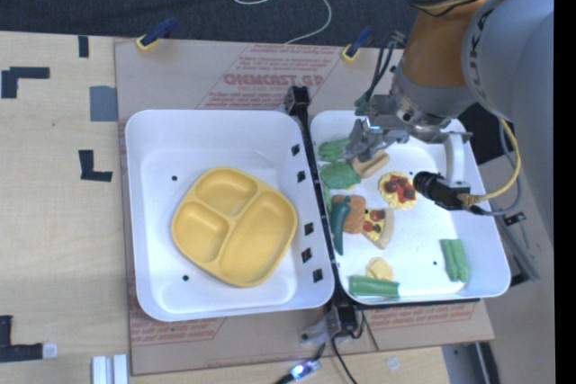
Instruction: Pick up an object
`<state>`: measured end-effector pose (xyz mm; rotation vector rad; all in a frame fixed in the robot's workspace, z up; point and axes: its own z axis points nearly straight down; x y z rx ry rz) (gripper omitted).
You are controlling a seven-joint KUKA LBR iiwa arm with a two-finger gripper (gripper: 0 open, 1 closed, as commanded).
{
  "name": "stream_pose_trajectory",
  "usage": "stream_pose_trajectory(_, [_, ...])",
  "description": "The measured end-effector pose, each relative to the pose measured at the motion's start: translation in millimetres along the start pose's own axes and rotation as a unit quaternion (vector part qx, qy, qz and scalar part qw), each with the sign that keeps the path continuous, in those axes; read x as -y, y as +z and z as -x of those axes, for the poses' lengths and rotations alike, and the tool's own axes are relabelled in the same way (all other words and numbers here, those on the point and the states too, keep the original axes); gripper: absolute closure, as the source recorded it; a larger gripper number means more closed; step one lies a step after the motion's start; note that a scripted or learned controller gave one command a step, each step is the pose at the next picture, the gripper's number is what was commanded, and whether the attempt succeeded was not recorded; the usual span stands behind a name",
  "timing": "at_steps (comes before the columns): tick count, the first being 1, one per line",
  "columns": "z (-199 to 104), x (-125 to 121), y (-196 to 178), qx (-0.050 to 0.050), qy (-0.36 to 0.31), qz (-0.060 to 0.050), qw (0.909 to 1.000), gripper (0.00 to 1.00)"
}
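Note:
My gripper hangs over the upper left corner of the right bin. It sits right above a tan bread-like piece and two green leafy pieces. Nothing can be seen held in it. Below it lie a small round pizza, a pizza slice, a teal pepper, a small yellow piece, a green bean pod and a green vegetable at the right.
The left bin holds a yellow divided plate. The divider between the bins carries black clips. The grey and orange arm fills the upper right, with cables over the right bin's far side.

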<state>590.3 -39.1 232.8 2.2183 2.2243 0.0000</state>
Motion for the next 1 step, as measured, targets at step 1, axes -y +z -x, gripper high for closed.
stream_pose_trajectory(1, [5.1,15.9,11.9,0.001,0.001,-0.002,1.0000,1.00])
